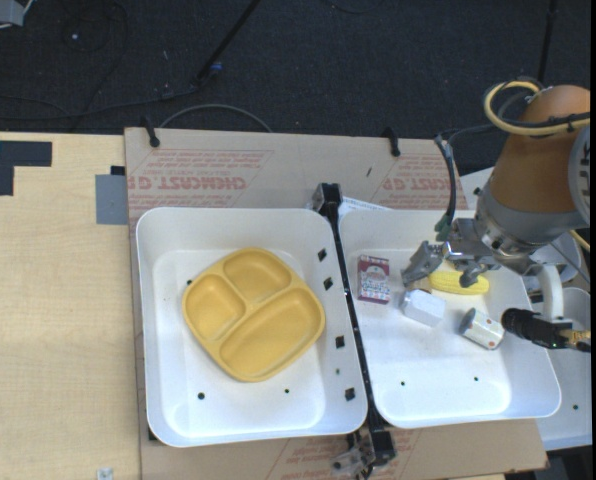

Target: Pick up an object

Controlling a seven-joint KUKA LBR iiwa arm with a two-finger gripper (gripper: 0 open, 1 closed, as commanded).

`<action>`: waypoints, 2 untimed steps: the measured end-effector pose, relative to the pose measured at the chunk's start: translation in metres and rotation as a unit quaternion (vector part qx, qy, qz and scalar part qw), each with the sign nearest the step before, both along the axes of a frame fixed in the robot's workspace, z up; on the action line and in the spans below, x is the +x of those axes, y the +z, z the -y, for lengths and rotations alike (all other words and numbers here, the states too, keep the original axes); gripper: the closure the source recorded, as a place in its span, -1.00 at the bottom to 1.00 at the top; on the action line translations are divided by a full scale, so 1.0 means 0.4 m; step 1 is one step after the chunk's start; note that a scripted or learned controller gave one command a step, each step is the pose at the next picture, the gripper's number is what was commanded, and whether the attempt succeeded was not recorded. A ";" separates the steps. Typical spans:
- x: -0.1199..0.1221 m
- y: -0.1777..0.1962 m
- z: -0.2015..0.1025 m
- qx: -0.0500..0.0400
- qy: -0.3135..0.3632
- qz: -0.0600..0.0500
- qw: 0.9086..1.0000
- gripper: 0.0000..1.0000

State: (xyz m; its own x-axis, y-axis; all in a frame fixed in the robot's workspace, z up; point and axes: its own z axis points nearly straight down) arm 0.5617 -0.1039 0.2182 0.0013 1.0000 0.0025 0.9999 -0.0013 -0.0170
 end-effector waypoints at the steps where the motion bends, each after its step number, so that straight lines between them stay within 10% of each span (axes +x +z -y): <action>1: 0.007 0.018 0.001 -0.001 0.001 0.006 1.000 -1.00; 2: 0.013 -0.098 -0.017 0.000 0.000 0.005 1.000 -1.00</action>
State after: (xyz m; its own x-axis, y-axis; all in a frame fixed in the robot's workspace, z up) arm 0.5668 -0.0972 0.1791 0.0004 1.0000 0.0016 1.0000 -0.0004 -0.0078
